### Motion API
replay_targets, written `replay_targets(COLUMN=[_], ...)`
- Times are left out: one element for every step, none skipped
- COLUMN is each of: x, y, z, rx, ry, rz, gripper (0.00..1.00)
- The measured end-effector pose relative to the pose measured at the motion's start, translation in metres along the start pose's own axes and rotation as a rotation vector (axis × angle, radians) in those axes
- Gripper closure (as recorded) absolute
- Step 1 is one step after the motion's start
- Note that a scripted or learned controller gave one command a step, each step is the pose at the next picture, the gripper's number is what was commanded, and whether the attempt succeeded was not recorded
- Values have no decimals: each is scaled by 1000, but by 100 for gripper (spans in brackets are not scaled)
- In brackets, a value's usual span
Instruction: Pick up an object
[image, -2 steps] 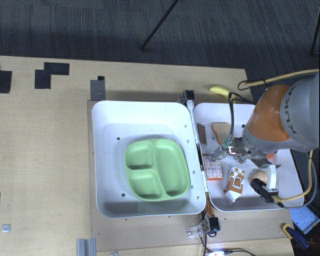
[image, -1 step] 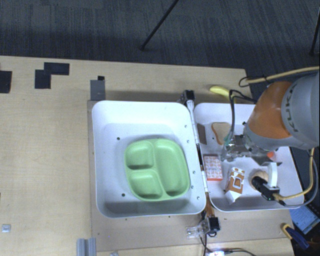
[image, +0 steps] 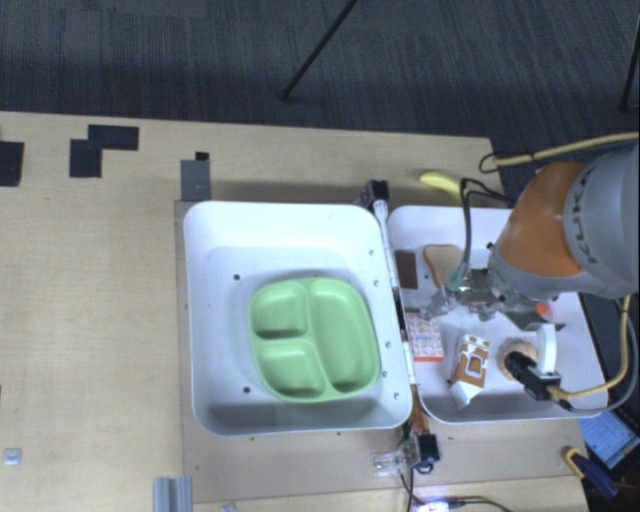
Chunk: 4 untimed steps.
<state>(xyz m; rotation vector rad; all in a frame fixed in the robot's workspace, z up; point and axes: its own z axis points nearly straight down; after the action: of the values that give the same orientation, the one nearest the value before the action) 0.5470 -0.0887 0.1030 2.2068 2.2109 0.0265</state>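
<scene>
The left bin holds a green divided tray. The right bin, at frame right, holds an orange-and-white tube and a red-printed card. Whether the gripper has hold of anything cannot be told.

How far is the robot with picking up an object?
Done: the arm is over the right bin. In hand: nothing visibly; the gripper sits low among the items. Left: grasp and lift one, perhaps the red-and-white packet. The green tray lies in the left bin.
</scene>
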Motion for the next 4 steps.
replay_targets(x=[2, 2, -12, -13], y=[2, 2, -53, -50], z=[-11, -11, 11, -1], rx=[-2, -2, 1, -6], ry=[3, 3, -2, -3], rz=[-2, -2, 0, 0], gripper=[100, 0, 0, 100])
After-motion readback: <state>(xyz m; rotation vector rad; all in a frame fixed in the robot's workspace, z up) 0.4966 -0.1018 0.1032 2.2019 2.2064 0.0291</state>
